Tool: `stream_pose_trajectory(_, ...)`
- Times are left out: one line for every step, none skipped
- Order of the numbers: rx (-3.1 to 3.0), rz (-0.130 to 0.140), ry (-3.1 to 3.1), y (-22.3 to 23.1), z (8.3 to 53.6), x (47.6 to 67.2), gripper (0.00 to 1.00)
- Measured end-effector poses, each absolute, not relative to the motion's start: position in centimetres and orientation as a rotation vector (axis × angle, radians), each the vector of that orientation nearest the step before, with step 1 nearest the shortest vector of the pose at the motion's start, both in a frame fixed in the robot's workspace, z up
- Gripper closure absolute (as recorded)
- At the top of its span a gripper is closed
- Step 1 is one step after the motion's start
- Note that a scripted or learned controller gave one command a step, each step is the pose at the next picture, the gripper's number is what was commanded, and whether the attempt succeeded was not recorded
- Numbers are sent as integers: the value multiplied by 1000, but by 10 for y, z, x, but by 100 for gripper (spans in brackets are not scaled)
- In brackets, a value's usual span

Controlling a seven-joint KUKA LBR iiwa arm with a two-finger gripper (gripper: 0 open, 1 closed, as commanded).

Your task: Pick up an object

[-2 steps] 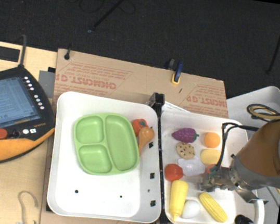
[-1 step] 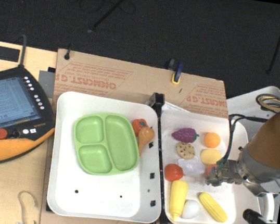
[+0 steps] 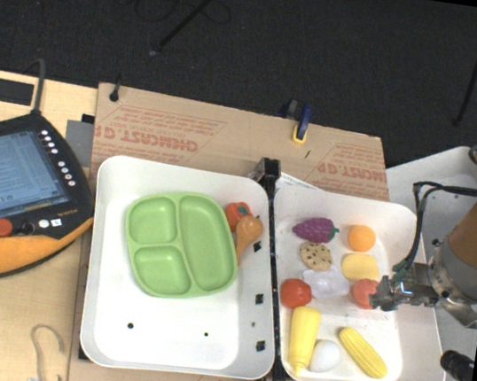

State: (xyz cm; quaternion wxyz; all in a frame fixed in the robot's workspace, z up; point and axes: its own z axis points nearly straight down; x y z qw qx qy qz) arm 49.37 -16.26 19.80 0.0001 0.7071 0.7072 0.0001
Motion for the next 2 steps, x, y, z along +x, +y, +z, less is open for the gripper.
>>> stream_pose_trajectory(2221, 1, 2222, -164, 229, 494, 100)
stream_pose_trajectory(2219, 0, 2228, -112, 229, 512, 100)
